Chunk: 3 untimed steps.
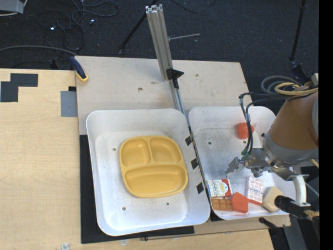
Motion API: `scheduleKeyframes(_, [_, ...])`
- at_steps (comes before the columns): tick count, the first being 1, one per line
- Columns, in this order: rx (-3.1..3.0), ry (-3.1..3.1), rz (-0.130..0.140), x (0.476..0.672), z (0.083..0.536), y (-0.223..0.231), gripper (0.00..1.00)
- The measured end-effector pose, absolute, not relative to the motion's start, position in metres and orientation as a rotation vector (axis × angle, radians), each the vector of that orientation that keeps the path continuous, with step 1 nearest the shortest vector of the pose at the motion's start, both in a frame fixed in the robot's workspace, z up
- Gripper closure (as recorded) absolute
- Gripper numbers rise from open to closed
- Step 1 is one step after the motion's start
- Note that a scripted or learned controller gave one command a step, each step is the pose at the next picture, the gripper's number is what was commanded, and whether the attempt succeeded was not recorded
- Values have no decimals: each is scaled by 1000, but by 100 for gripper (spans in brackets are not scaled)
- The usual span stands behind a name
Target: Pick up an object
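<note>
My hand (235, 165) hangs low in the right bin (208, 120), but I cannot tell how it is set or whether it holds anything. The carton (219, 188), waffle (221, 204) and red block (240, 202) lie crowded near it. I'd target the carton, descending straight onto it.

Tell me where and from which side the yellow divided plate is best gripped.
Probably the yellow divided plate's raised outer rim, from straight above, one finger inside a compartment and one outside. It lies flat, alone in the left bin, too wide to span, with free space around every edge.
</note>
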State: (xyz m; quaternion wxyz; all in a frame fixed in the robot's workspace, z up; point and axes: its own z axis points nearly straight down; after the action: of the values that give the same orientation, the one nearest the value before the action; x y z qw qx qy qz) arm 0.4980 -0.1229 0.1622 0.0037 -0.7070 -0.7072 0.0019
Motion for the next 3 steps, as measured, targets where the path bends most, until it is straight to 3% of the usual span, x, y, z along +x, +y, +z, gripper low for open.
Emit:
scheduleKeyframes(1, [-2221, -2219, -6, 496, 104, -120, 0])
scheduleKeyframes(2, [-2221, -2221, -17, 501, 96, -118, 0])
scheduleKeyframes(3, [-2233, -2224, -27, 505, 109, -120, 100])
